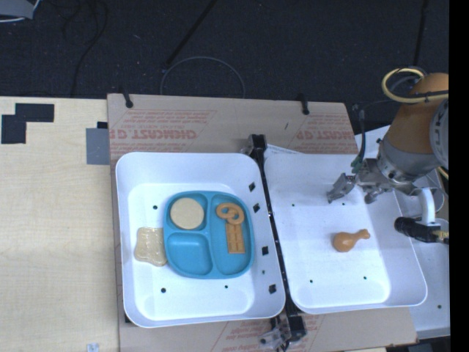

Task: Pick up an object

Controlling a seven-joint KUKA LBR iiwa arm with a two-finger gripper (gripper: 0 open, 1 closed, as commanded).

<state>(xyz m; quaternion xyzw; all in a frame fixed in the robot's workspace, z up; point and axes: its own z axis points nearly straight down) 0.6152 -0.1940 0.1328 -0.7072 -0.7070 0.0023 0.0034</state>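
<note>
Drumstick (350, 240): small, tan, lying flat

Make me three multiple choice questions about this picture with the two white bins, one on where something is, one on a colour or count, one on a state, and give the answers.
1. Where does the drumstick-shaped toy lie?
A. On the blue tray
B. In the right bin
C. On the cardboard

2. What colour is the divided tray?
A. Blue
B. Red
C. Green

3. How does the pincer stand to the drumstick-shaped toy?
A. Clamped on it
B. Apart from it, nearer the far wall
C. Pressing it flat

Answers: 1 B, it rests on the right bin floor. 2 A, the tray in the left bin is blue. 3 B, bare white floor separates the two.
</note>
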